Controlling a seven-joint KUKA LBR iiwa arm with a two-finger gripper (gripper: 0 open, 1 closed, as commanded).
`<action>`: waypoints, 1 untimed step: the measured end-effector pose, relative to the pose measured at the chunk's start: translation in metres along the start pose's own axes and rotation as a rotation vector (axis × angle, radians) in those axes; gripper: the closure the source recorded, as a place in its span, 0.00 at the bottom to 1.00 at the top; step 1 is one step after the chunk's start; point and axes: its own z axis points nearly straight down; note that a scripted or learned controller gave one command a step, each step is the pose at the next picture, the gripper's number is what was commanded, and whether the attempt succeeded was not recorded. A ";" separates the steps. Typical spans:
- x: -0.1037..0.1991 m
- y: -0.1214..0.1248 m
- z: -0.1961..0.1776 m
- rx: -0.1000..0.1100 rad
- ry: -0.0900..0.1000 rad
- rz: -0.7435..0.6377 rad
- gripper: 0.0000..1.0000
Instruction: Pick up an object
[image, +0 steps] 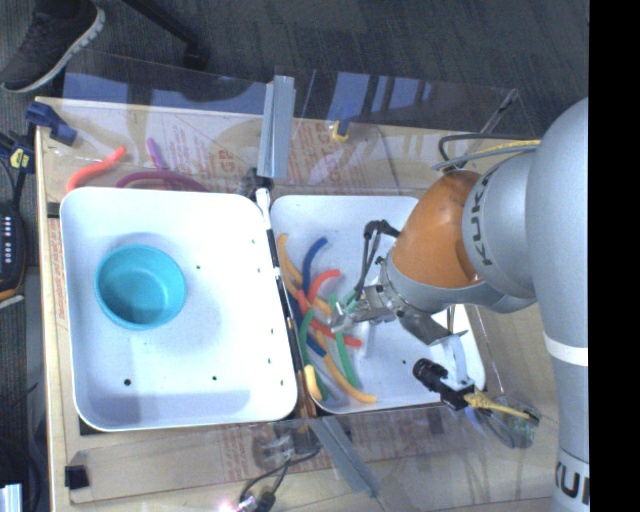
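Observation:
In the right bin (335, 207), along its left side, lies a pile of curved sticks: a blue one (313, 256), an orange one (288, 262), a red one (323, 287), green ones (341, 352) and a yellow one (352, 387). My gripper (346, 312) is low over the right edge of this pile, right at the red and green sticks. The orange-banded wrist (435, 245) hangs above it and hides the bin's right half. No stick is visibly lifted off the pile.
The left bin (150, 395) holds a blue bowl (141, 286) at its left. Behind that bin, on the bench, lie an orange tube (95, 170) and a purple tube (160, 181). A metal divider (275, 125) stands between the bins at the back.

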 end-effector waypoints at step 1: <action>0.000 0.000 0.000 0.000 0.000 0.000 0.00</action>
